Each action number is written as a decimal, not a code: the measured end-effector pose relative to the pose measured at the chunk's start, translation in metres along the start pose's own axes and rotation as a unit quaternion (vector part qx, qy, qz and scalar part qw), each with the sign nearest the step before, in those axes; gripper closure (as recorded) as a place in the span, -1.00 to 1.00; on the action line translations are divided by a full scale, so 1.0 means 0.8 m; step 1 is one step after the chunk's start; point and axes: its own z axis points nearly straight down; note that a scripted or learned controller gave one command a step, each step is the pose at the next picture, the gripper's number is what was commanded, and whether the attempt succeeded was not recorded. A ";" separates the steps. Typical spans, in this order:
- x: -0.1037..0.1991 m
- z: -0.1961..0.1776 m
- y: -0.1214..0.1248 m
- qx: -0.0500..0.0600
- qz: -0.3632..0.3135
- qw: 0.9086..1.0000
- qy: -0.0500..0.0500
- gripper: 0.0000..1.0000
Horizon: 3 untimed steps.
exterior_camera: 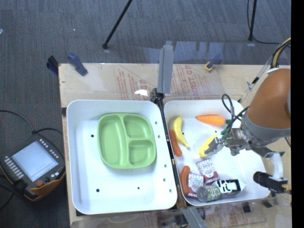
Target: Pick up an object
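Grasp not confirmed, lift not begun.
The gripper point(216, 145) is low in the right bin point(259, 175), touching a yellow object point(207, 146); I cannot tell its finger state.

Little print here can be made out. The brown cardboard sheet point(190, 77) lying under the two white bins carries red printed lettering and triangle outlines, seen upside down and too faint to spell out. The small red-and-white packets point(205, 167) in the right bin bear label print that is too small to read. The black-and-white box point(229, 186) near that bin's front edge shows bold white marks on black, also illegible. The grey handheld control pendant point(32, 163) on the floor has a screen showing no legible characters.
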 end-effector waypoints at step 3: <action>-0.023 0.131 0.111 -0.001 -0.091 0.996 0.000 -1.00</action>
